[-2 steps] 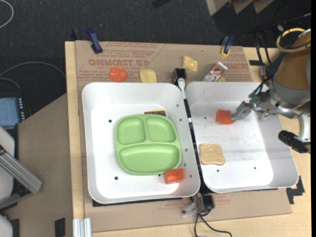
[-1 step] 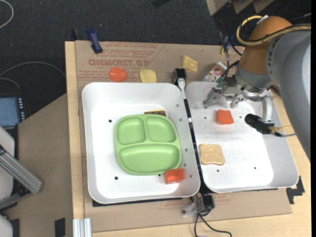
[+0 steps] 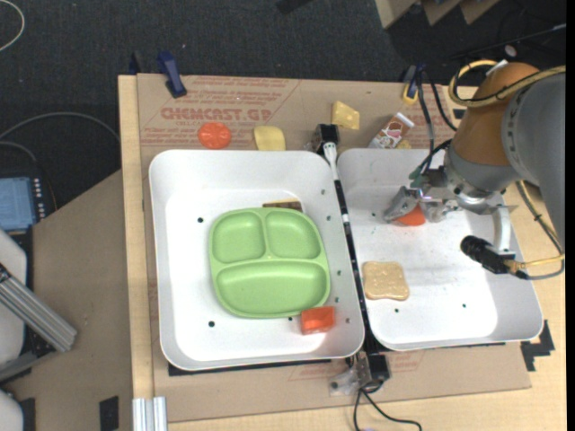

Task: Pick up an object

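Bench [image 3: 144,241] of tan board, bearing two shallow white bins side by side, with loose items along its far edge. Far left, a blue clip [image 3: 171,73] at the board's rim; right of it an orange round piece [image 3: 214,135], then a pale yellow piece [image 3: 269,138], both just beyond the left bin's far wall. Left bin [image 3: 171,187]: holds a green divided tray [image 3: 268,262] with three compartments, lying flat near the bin's middle; a thin brown item [image 3: 282,206] shows at the tray's far edge, partly hidden; an orange block [image 3: 317,320] sits at the tray's near right corner, touching or just beside it. Between the bins at the far end, a black-and-white item [image 3: 327,138]; farther right on the board, a yellow wedge [image 3: 345,114] and a small red-and-white packet [image 3: 391,132]. Right bin [image 3: 503,326]: a tan toast-shaped piece [image 3: 385,281] lies flat near the bin's left wall, well apart from the gripper. Farther in, a small red-orange object [image 3: 411,217] rests on the bin floor toward the far side. Gripper [image 3: 406,206], on the grey arm reaching in from the right, is low over that red-orange object, with one finger [image 3: 398,208] slanting down on its left side; whether the fingers are spread or pinching the object cannot be told. Above the wrist, the orange band [image 3: 481,133].
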{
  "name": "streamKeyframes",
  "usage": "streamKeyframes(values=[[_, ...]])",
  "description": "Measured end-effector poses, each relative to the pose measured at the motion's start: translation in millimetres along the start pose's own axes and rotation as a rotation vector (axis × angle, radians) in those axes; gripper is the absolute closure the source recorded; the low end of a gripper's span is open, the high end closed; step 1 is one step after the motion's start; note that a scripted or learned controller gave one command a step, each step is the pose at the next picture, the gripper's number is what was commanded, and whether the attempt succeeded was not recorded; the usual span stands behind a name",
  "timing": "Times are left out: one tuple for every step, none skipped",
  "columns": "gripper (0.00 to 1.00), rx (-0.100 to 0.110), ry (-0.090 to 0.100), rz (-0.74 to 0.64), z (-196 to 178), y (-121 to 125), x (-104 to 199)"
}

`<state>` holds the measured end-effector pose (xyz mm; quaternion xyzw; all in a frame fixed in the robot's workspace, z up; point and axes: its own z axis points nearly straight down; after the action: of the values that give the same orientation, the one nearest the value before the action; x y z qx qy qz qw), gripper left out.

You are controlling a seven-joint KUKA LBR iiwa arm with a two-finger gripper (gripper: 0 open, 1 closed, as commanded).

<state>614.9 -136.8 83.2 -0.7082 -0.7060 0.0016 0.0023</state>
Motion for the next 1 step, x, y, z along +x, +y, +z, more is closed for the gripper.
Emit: streamKeyframes(values=[[1.0,-0.007,-0.002,-0.004,-12.5,2.6,1.2]])
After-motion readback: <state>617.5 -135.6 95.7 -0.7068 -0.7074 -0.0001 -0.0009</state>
